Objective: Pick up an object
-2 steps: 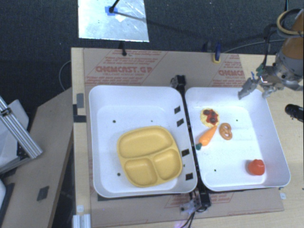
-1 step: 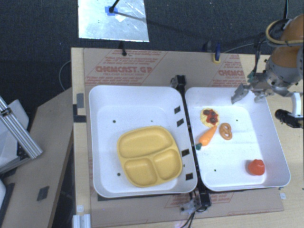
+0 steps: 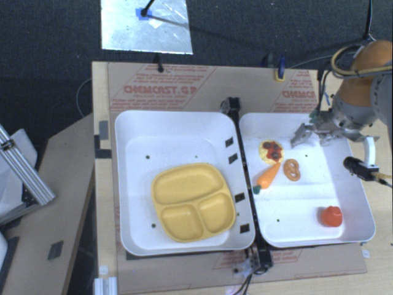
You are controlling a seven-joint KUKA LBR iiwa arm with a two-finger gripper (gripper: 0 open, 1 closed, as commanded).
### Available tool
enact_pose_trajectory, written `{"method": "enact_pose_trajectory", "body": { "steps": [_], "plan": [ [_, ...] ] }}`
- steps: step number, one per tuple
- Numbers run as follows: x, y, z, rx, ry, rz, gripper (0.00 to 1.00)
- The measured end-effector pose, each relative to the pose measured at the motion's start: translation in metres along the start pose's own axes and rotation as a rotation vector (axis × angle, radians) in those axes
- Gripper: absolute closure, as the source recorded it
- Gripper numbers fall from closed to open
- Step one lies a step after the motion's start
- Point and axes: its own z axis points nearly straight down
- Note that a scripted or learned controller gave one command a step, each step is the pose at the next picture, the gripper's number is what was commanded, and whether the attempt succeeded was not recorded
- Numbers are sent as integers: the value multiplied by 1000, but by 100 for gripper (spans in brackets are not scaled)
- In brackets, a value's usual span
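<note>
The right bin holds several toy foods. A yellow and red pizza slice lies near its back left. Beside it is a brown pretzel, and an orange carrot lies slanted by the left wall. A red tomato-like piece sits at the front right. My gripper hangs over the back of this bin, just right of and behind the pizza slice. Its fingers are spread open and nothing is between them.
The left bin holds a yellow three-compartment plate. A black divider with clips runs between the bins. A black fitting with a cable sticks out over the right bin's right wall. A shiny sheet lies beyond the bench.
</note>
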Motion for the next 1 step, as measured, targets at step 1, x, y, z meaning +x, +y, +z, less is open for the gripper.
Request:
{"method": "enact_pose_trajectory", "body": {
  "steps": [1],
  "plan": [
    [-1,3,-16,-9,-2,-2,100]
  ]
}}
